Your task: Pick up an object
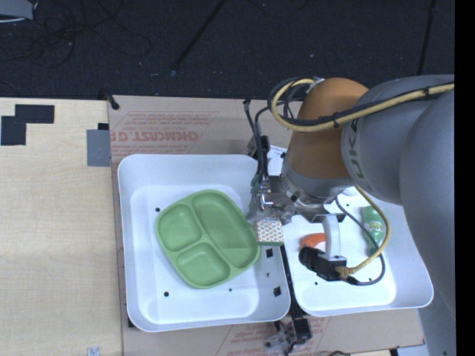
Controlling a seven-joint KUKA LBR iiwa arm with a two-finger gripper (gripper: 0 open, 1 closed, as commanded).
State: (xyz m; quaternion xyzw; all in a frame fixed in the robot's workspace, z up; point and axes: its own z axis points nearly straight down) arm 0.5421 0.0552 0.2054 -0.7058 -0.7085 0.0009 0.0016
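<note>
A light green divided plate [205,237] with three compartments lies tilted in the left bin [141,199]. My gripper [266,211] hangs over the seam between the two bins, just past the plate's right edge. Directly below it sits a small square with a checkered pattern [270,231], touching or nearly touching the plate's rim. An orange object [313,239] lies in the right bin [401,291] beside the gripper. A green object [373,225] lies farther right, partly hidden by the arm.
The grey arm with its orange band [326,136] covers most of the right bin's back half. Both bins rest on a cardboard sheet [171,128] on the wooden bench [52,228]. White floor shows around the plate in the left bin.
</note>
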